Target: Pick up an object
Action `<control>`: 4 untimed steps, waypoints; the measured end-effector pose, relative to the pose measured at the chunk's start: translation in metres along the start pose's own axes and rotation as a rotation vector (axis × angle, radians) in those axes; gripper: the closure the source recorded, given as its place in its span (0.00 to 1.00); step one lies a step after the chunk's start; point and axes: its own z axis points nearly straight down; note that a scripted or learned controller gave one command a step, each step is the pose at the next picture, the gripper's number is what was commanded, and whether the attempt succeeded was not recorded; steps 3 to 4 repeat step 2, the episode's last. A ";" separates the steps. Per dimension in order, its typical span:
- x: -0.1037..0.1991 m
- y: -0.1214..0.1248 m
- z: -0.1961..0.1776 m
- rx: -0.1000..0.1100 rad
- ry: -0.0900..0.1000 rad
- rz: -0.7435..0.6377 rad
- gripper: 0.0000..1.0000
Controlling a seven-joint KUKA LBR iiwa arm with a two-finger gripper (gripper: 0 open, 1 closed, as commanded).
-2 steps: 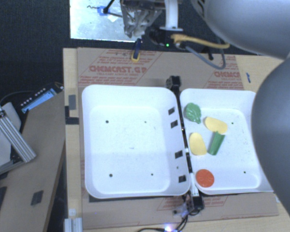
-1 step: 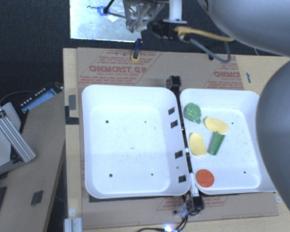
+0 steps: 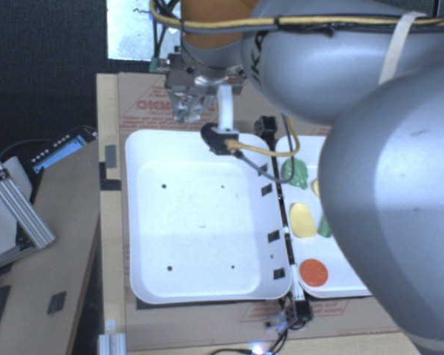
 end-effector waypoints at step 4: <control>0.000 0.000 -0.147 -0.019 0.007 -0.004 1.00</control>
